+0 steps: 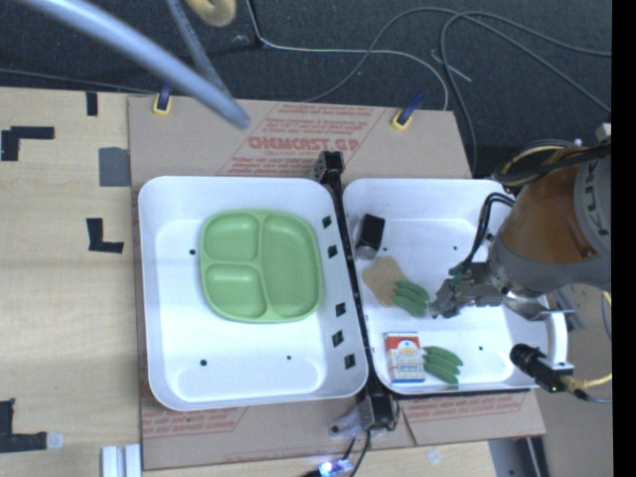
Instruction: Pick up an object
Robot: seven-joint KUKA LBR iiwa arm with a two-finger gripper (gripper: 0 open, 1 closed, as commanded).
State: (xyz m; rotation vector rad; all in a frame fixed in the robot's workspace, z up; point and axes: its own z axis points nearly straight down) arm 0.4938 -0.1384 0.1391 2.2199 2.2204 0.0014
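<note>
You have two shallow white bins side by side on a cardboard sheet: the left bin (159,296) carries a pale green three-compartment plastic tray (262,266) lying flat near its middle, and the right bin (427,195) holds all the small loose items, so that is where any pick has to happen. The grey arm with the orange band (556,229) reaches in from the right, and its two-finger gripper (449,302) sits low over the middle of the right bin. Whether the end effector is released or clenched you cannot tell; the tip is dark and small against the white floor, and nothing is visibly caught in it. Just to the left of the tip lies a green pea pod toy (410,296), resting partly on a tan flat piece shaped like a biscuit or cracker (382,276); the pod is probably the target, since the tip is right beside it, perhaps touching its right end. Farther back, against the divider between the bins, stands a small black block (370,232), well apart from the gripper. Near the front wall you see a small red-and-white printed box (403,357) with a second green pea pod (443,364) touching its right side. Judged from this, the approach is nearly done and the grasp is not yet confirmed. The pod overlapping the tan piece is the risk: a closing pinch could drag both, or slide off the pod's rounded surface.
</note>
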